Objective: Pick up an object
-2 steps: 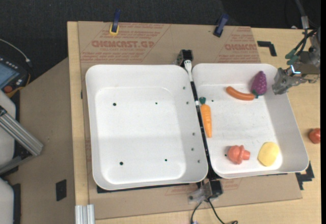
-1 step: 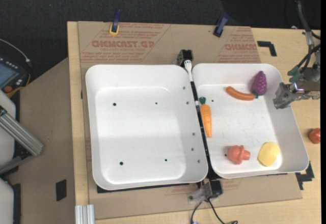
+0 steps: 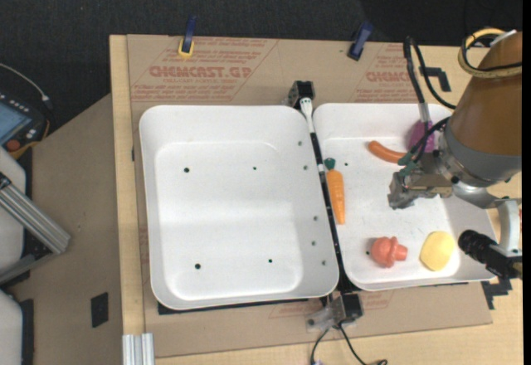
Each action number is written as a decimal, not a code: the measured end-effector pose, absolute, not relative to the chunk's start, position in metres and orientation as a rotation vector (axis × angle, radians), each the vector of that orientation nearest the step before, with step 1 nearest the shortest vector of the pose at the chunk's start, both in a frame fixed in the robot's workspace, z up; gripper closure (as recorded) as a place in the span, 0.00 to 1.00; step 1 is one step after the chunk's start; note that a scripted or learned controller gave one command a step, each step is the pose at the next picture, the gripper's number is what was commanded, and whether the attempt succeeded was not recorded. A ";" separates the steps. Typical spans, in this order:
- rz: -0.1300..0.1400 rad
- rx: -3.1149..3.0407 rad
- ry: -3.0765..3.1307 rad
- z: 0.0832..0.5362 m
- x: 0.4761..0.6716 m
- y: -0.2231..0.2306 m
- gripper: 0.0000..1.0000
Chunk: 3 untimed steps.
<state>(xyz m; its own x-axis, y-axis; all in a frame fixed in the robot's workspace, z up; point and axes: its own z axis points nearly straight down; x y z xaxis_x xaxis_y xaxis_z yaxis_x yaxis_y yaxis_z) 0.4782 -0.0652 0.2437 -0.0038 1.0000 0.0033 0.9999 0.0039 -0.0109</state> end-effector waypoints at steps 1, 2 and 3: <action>-0.017 -2.231 -2.234 0.398 0.481 -0.082 1.00; 0.015 -2.212 -2.211 0.232 0.477 -0.065 1.00; -0.003 -2.225 -2.222 0.252 0.480 -0.066 1.00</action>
